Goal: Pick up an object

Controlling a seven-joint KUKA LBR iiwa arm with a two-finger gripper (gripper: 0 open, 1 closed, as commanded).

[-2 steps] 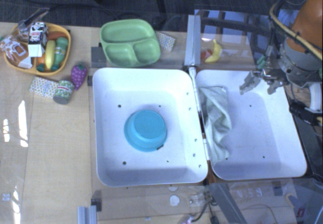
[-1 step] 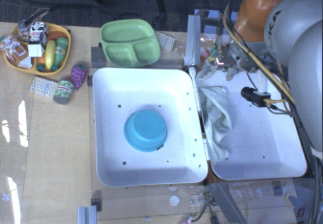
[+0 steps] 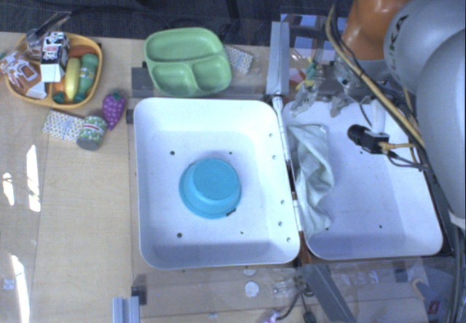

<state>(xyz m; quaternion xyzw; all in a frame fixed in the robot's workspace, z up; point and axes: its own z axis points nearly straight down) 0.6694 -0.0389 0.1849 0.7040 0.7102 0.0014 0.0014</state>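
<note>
While the arm [image 3: 429, 38] hangs over the far end of the right bin [image 3: 393, 234], I read the gripper [image 3: 320, 100] as hovering just above the top of the crumpled white cloth [image 3: 313, 172], likely lined up for a grab. Nothing sits between its prongs, but how wide the jaws stand I cannot tell. The cloth lies against that bin's left wall, its long axis running along the wall from far end to near end. Left of the right bin, a blue bowl [image 3: 210, 188] sits upside down in the left bin [image 3: 160, 132].
</note>
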